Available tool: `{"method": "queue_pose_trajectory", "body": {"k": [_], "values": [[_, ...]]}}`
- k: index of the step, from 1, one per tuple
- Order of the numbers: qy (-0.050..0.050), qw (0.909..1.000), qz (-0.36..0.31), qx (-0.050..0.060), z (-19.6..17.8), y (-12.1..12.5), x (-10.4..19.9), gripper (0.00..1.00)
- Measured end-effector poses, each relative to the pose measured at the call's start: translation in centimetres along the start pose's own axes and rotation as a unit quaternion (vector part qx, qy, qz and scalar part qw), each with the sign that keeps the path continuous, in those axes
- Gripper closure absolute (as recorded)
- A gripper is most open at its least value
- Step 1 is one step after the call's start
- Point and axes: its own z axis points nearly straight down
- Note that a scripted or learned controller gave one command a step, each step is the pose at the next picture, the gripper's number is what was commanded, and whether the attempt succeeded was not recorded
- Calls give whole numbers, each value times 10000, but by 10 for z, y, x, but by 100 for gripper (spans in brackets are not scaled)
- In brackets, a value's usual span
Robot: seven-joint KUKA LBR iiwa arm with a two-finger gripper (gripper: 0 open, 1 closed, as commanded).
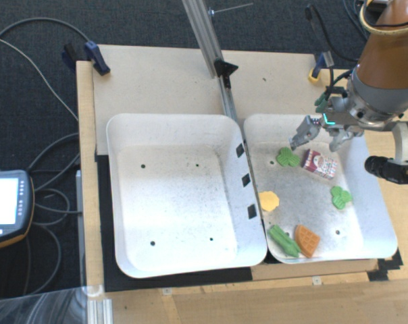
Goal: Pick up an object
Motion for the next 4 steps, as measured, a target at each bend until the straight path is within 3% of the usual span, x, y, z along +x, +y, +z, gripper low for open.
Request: {"method": "queue_pose_trajectory", "body": {"k": [1, 2, 4], "values": [[-3, 10000, 1, -21, -2, 0, 0, 0], [1, 10000, 2, 10, 59, 5, 3, 0], [0, 10000, 1, 4, 146, 9, 6, 0]]}}
